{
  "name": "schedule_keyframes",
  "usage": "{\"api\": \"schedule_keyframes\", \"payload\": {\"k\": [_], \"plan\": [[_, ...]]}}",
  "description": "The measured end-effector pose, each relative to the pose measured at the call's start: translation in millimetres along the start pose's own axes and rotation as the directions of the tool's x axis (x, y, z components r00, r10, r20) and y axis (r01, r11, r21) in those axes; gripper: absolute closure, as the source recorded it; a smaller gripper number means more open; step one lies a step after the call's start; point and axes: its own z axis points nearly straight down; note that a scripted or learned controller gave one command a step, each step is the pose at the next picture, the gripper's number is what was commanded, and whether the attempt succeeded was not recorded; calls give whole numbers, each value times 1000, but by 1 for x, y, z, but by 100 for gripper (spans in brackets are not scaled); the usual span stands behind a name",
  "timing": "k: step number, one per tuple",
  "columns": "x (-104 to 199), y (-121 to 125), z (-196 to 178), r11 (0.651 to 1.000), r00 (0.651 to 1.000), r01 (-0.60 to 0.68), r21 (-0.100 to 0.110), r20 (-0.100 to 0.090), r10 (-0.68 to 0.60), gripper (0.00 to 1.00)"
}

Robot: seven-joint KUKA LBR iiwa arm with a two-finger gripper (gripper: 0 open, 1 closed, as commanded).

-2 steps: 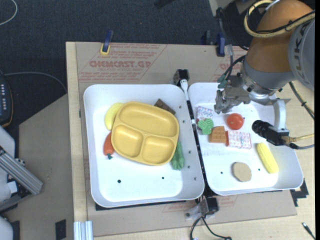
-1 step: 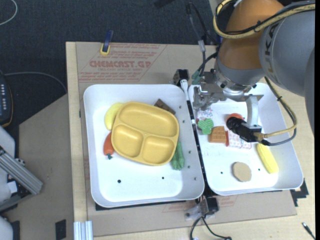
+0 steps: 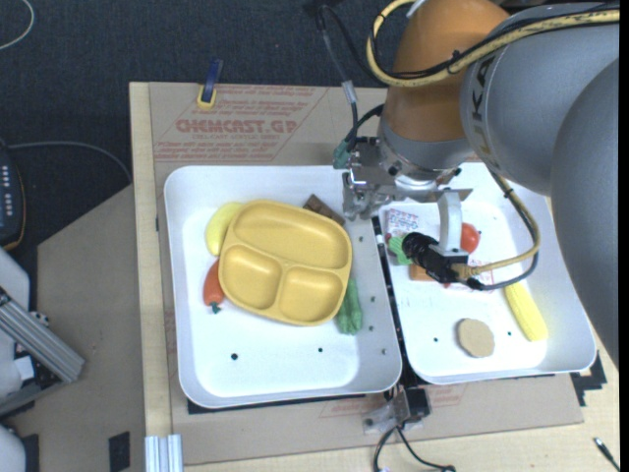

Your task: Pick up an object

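The gripper (image 3: 414, 232) hangs low over the near-left corner of the right bin (image 3: 550, 357), right by the wall it shares with the left bin (image 3: 187, 293), and the wrist hides it, so I can't tell how wide it stands or whether anything is in it. Nothing visibly held. The likeliest targets crowd beneath it: a printed packet (image 3: 398, 220), a green piece (image 3: 396, 248) and a red piece (image 3: 470, 236), all touching or nearly so. That's the danger: close on that huddle and it may pinch two things, or shove one away, or clip the bin wall. The flat packet looks hard to get under. Counting up: two bins. In the right bin there's one packet, one green piece, one red piece, one tan disc (image 3: 477, 338), one long yellow piece (image 3: 526, 310), and perhaps an orange scrap under the tool. In the left, one yellow divided tray (image 3: 285, 261), one yellow piece (image 3: 220, 225) tucked behind it, one red-orange pepper (image 3: 213, 287), one green piece (image 3: 350, 310), one brown bit (image 3: 317, 206).
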Motion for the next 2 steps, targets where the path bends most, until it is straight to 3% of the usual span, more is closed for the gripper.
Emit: {"api": "schedule_keyframes", "payload": {"k": [2], "plan": [[15, -4, 10, 1000, 1000, -4, 4, 1, 4, 100]]}}
